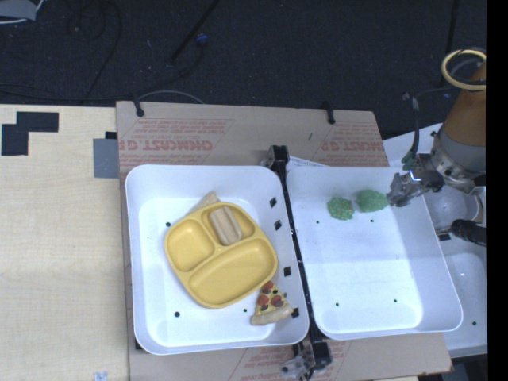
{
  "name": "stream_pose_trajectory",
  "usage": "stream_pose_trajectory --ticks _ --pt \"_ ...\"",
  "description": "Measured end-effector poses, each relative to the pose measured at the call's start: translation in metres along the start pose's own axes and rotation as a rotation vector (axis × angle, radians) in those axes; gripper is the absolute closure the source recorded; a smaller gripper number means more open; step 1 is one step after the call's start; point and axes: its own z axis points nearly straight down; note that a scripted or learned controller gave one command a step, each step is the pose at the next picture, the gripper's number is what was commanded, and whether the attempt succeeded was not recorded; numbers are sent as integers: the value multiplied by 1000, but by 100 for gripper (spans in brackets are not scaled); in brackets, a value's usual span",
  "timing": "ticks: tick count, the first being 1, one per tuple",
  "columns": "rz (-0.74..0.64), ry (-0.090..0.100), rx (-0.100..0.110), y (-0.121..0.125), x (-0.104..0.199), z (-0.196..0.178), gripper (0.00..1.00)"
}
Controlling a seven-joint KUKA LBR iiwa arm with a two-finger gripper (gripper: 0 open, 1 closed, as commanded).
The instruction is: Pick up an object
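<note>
A: Start near. What sits in the left bin [143, 213]?

B: A pizza slice [271, 305] lies at its near right corner, just beside a yellow divided plate [226, 272]. A hot dog [225, 225] rests in the plate's far right compartment. None of that is close to the arm.

A: And the right bin [381, 292]?

B: Its near half is bare white floor. Toward the far side lie two green lumps side by side: one green lump [340, 208] to the left, the other green lump [370, 201] to its right, nearly touching.

A: Which step is this?

B: The approach, I judge. The gripper [403, 187] hangs at the far right edge of that bin, just beside the right-hand lump, and nothing is between its tips. Whether it is spread or pressed together, I cannot tell; it is too small and blurred.

A: What does the next move call for?

B: Probably a short shift left and down, so the tips straddle the right-hand lump without nudging its neighbour.

A: How does that lump look?

B: Small, rounded, bumpy, pale green, like a toy broccoli floret. It seems light and likely to roll.
</note>
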Motion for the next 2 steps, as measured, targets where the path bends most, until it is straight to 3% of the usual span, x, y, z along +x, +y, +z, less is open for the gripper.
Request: stream_pose_trajectory --ticks 1,2 --pt "-1 0 1 0 -1 -37 100" --pt "-4 4 5 -14 48 -43 100"
